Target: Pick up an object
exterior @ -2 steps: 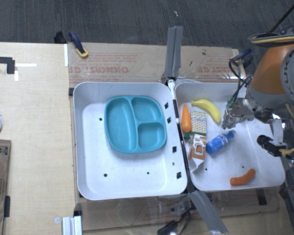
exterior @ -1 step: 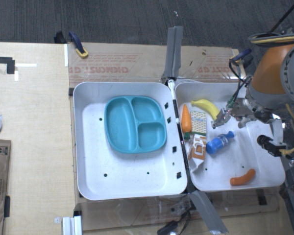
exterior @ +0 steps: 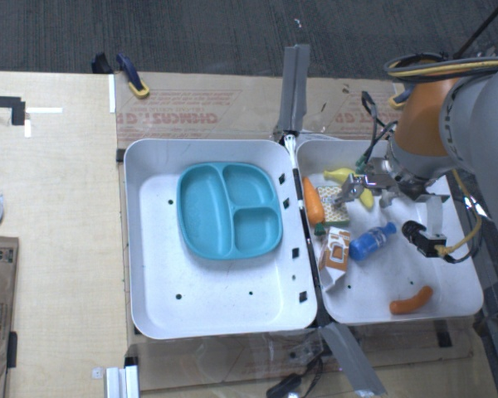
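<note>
Banana — near bin wall — beside gripper

Grey arm comes in from the right, orange band sitting above the wrist, gripper dipped low and pointing left (fingers too blurry to call).

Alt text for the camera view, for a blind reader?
The gripper hangs low in the right bin over a banana, beside a carrot, blue bottle and sausage. The left bin holds a teal divided plate.
</note>
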